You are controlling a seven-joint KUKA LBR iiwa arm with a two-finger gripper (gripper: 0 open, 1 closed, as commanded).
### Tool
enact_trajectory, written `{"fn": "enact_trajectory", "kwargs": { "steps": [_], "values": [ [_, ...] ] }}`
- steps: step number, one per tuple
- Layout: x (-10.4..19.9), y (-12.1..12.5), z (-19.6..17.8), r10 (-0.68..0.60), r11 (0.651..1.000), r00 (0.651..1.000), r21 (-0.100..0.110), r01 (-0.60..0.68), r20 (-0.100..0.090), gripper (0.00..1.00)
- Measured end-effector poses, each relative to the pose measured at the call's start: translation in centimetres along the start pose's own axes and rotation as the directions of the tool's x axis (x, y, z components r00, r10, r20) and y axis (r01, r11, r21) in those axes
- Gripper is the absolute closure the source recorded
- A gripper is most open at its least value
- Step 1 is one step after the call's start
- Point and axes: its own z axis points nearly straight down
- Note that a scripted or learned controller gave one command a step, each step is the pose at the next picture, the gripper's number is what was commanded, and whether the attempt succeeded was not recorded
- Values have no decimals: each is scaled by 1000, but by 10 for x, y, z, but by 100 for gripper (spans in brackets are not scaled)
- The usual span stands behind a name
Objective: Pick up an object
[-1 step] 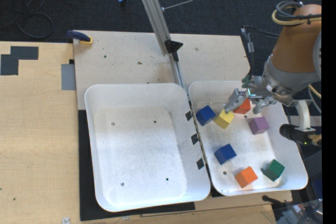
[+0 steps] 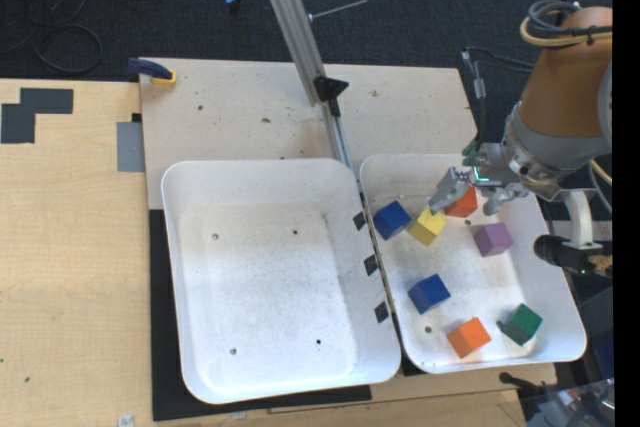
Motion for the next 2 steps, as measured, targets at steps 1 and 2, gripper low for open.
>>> {"fn": "enact_trajectory", "kwargs": {
  "steps": [1, 2],
  "values": [
    [8, -7, 50, 2, 1000, 1000, 6, -2, -1, 0],
    [-2, -9, 107, -1, 1000, 1000, 7, 1, 0, 0]
  ]
}}
